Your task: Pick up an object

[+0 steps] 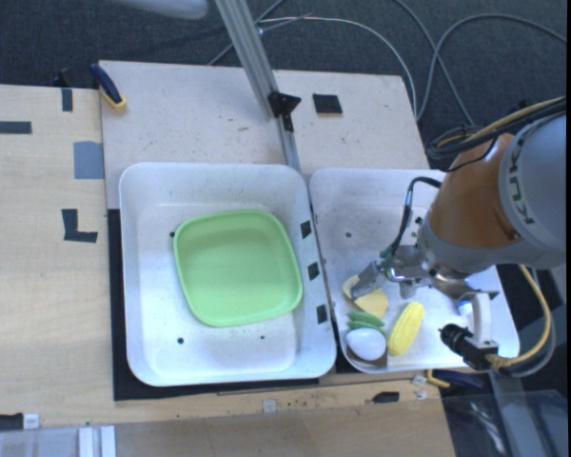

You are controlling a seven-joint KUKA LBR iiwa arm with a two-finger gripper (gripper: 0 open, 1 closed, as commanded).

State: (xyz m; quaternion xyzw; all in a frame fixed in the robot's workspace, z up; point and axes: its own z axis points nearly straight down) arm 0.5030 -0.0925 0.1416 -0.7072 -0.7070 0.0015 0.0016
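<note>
- Crowding is the main hazard: the yellow wedge (371, 303), the corn cob (406, 327), the white egg-like piece (366, 344) and a thin green item (364, 321) lie packed together at the right bin's (362, 198) front edge, touching or nearly so.
- The tool (369, 282) sits low at the rear of this cluster, just above the yellow wedge. Whether it is spread or pressed together I cannot tell, and nothing shows as pinched in it.
- Likely fault: a closing tool could catch two pieces at once, or shove the wedge into the corn cob so both slide off.
- The wedge lies flat and thin; I judge it may slip out under a pinch.
- The bin's front wall stands just beside the cluster, so a lift could knock pieces against it.
- The left bin (143, 255), holding a green plate (236, 267), lies well apart and poses no risk.
</note>
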